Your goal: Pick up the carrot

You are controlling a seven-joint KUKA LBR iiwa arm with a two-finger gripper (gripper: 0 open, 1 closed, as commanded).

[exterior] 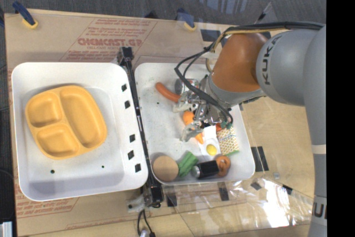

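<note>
Two shallow white plastic bins are seen side by side on a cardboard-covered bench (pixel 111 36). The left bin (pixel 33 180) holds a yellow three-compartment plastic plate (pixel 65 120).

In the right bin (pixel 152 119), an orange, tapered carrot-like piece (pixel 166 91) lies toward ten o'clock, tilted, near the upper left part of the floor. The metal two-finger gripper (pixel 194 119) is lowered near the bin's centre, just beside that piece, at about four o'clock from it. A small orange object (pixel 188 117) is seen right at the fingertips; whether it is pinched between them cannot be told, and whether the fingers are spread or pressed together cannot be told either.

At five o'clock from the gripper lies a white fried-egg toy with a yellow yolk (pixel 211 147), with a patterned, multicoloured flat piece (pixel 228 140) just beside it at three o'clock. Along the bin's six o'clock edge are found a tan round ball (pixel 165 168), a green elongated piece (pixel 187 162), a black cylinder (pixel 208 169) and a small orange round item (pixel 223 164), set close together in a row.

The grey arm with its orange band (pixel 236 64) is seen reaching in from three o'clock.
</note>
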